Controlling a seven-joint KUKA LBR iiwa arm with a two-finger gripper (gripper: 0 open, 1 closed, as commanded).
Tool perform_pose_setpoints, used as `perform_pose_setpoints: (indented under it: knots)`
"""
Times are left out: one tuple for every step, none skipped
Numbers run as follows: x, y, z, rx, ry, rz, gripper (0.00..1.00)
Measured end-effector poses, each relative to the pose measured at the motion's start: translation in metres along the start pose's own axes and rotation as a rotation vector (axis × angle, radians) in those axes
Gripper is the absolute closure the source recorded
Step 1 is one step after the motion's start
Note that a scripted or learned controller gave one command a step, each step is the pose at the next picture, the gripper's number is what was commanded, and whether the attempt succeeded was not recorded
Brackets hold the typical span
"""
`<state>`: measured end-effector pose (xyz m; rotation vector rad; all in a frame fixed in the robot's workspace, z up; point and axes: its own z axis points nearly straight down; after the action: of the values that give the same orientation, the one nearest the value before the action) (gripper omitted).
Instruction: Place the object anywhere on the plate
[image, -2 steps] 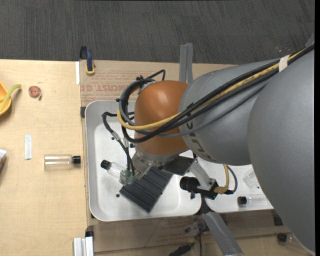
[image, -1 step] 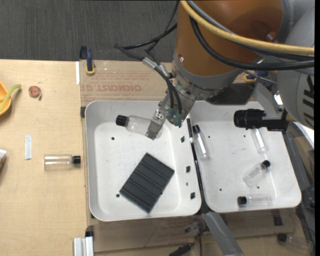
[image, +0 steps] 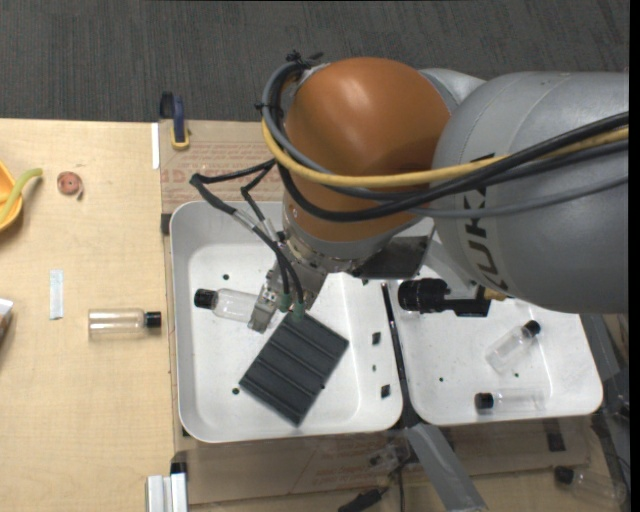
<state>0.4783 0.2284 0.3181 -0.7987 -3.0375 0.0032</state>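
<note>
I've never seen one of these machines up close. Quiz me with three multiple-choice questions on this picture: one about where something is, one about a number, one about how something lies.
1. Where is the dark ribbed plate?
A. In the left bin
B. In the right bin
C. On the wooden bench

2. How many clear vials lie in the right bin?
A. None
B. Two
C. Five

3. How does the vial on the wooden bench lie?
A. Upright
B. On its side
C. Inside a bin

Answers:
1. A, it rests on the floor of the left bin, below the gripper.
2. B, one near the middle and one by the front wall.
3. B, its black cap points sideways.
</note>
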Motion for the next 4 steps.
perform_pose_setpoints:
  knots:
    - [0.0, -0.001, 0.098, 0.0, 0.001, -0.178, 1.0]
    - [0.0, -0.001, 0.098, 0.0, 0.001, -0.178, 0.0]
    - [-0.092, 0.051, -0.092, -0.004, -0.005, -0.527, 0.0]
    - [-0.114, -0.016, -0.124, -0.004, -0.005, -0.519, 0.0]
